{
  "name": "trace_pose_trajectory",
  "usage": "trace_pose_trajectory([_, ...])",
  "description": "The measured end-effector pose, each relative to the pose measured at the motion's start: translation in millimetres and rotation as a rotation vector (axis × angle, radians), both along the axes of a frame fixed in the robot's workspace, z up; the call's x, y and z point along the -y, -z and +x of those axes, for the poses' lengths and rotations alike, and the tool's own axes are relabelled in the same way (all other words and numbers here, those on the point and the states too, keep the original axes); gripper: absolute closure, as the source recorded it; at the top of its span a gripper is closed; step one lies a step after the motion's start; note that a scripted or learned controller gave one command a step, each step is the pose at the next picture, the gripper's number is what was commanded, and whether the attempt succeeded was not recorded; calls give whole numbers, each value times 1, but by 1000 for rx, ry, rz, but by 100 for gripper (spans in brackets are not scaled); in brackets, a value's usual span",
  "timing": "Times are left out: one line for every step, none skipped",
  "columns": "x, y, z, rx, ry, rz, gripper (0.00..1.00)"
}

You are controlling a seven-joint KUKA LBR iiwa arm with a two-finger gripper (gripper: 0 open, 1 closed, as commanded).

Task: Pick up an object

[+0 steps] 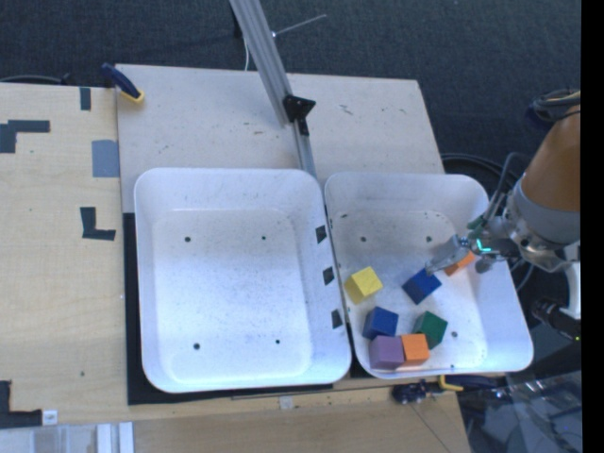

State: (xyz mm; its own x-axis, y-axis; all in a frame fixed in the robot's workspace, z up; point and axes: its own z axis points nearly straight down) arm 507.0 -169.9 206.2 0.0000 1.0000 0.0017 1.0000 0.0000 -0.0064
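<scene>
White plastic forms two shallow bins side by side on the bench: the left bin (151, 253) and the right bin (491, 347), their inner rims touching along the middle. Blocks cluster in the right bin's near half: a yellow block (364, 283) close to the inner rim, a blue block (421, 285) beside it, a second blue block (381, 322), a green block (432, 327), a purple block (386, 351) and an orange block (415, 348), the last two touching each other near the front rim. The far half of that bin's floor lies open, with room to move above it.

The gripper (457, 256) reaches over the right bin's right rim, and a small orange piece (460, 264) shows at its tip, just beside the upper blue block. Whether the claw grasps that piece or is merely over it cannot be told, since the tip is small and blurred. The arm (555, 182) is cut off at the right edge.
</scene>
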Motion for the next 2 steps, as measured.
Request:
trace_pose_trajectory([0, -2, 1, 5, -2, -1, 0])
trace_pose_trajectory([3, 46, -8, -1, 0, -1, 0])
